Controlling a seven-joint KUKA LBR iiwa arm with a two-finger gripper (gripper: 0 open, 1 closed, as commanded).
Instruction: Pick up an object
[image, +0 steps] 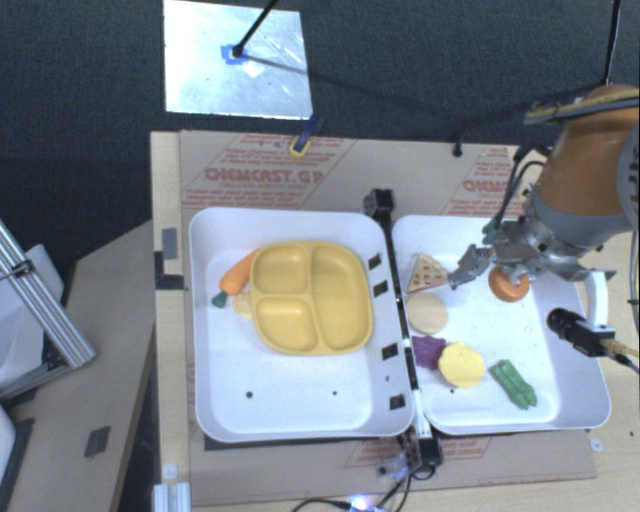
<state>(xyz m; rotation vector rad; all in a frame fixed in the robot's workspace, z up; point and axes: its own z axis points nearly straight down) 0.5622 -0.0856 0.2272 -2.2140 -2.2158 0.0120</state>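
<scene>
While the gripper (478, 262) is held above the pizza slice (428, 272), its grip cannot be told; a centred descent is advised.

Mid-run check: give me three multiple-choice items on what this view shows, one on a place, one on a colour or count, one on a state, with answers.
1. Where does the yellow divided plate lie?
A. In the left bin
B. In the right bin
C. On the bare bench

2. What colour is the long vegetable toy near the right bin's front corner?
A. Purple
B. Green
C. Orange

3. How does the carrot sit relative to the plate?
A. Inside a compartment
B. Beside its left edge, on the floor of the left bin
C. Stacked on the pizza slice

Answers: 1 A, the plate lies on the left bin's floor. 2 B, the toy at that corner is green. 3 B, the carrot lies against the plate's left rim, outside its compartments. The pincer hangs above the right bin.
</scene>
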